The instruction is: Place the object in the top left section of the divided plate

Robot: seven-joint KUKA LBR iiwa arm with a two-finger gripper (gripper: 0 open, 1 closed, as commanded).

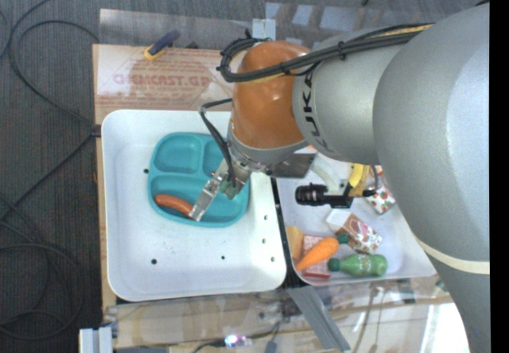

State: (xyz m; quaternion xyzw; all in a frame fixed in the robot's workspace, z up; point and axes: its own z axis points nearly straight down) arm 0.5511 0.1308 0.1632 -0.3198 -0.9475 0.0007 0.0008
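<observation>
Left white bin (pixel 127 264) holding teal divided plate (pixel 179 159); gripper (pixel 208 199) over plate, finger state indiscernible; dark grey carpet (pixel 48 41) around the bench

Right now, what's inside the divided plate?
A sausage lies in the plate's lower section. The pincer hangs over that section's right part, and the wrist covers the plate's right edge, so anything there is hidden.

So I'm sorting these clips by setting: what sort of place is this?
Probably a robotics lab. A grey arm works over two white bins on a bench; toy food such as a carrot and bottle lies in one, and cables run over grey carpet.
</observation>
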